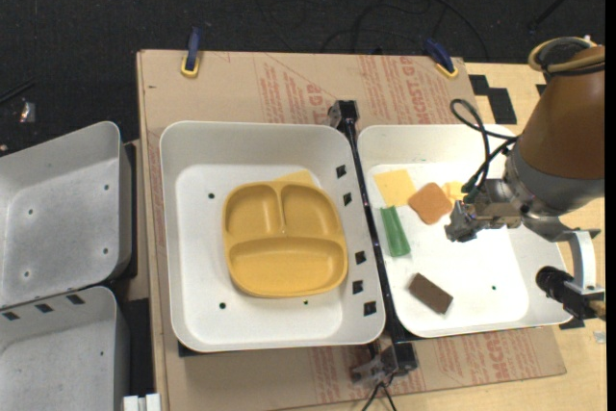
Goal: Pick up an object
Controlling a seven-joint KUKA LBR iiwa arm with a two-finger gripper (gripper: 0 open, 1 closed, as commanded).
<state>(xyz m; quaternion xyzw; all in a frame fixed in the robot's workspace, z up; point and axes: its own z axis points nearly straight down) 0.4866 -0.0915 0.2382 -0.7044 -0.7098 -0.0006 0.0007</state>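
In the right bin (500, 303) lie a pale yellow flat square (393, 185), an orange rounded block (429, 203), a green stick (395, 231) and a dark brown block (430, 294). My gripper (462, 224) hangs low over the right bin, just right of the orange block and above the bin floor. Its dark fingers point down and left. I see nothing between them, and the view does not let me tell how wide they stand. The grey arm with its orange band (568, 115) comes in from the right.
The left bin (188, 207) holds a yellow divided plate (285, 240). A black divider (364, 217) runs between the two bins. A small yellow piece (454, 192) peeks out beside the gripper. White trays (58, 207) lie off the bench at the left.
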